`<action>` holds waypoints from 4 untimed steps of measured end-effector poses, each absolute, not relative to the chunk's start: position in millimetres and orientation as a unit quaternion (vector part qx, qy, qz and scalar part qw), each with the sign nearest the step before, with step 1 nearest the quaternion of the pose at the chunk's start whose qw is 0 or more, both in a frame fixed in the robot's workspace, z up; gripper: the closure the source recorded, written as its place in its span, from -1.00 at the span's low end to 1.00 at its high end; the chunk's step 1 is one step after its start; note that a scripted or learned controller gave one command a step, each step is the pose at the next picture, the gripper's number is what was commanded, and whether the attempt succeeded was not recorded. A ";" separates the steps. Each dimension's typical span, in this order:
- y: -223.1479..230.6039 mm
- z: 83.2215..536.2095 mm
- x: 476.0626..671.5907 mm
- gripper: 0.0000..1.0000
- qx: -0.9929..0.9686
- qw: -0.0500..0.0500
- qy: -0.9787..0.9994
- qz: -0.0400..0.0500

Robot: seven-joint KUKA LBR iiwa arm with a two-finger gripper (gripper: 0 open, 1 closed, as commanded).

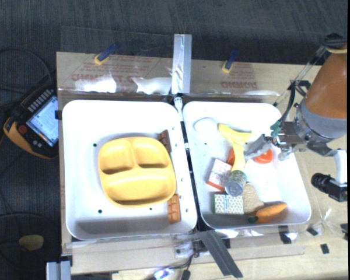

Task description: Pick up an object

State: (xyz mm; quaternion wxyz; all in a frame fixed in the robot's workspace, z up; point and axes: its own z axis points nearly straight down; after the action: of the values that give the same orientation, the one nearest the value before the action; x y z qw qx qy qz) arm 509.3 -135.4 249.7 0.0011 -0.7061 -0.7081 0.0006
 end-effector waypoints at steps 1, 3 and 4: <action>-94.7 193.1 581.9 -1.00 -0.761 0.001 -0.649 0.001; -105.2 206.5 593.7 -1.00 -0.721 0.001 -0.692 0.001; -113.5 90.0 608.4 -1.00 -0.700 -0.004 -0.715 -0.002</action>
State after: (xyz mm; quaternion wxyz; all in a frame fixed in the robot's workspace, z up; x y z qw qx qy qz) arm 608.4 -113.5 90.0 -0.0043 -0.6996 -0.7146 -0.0020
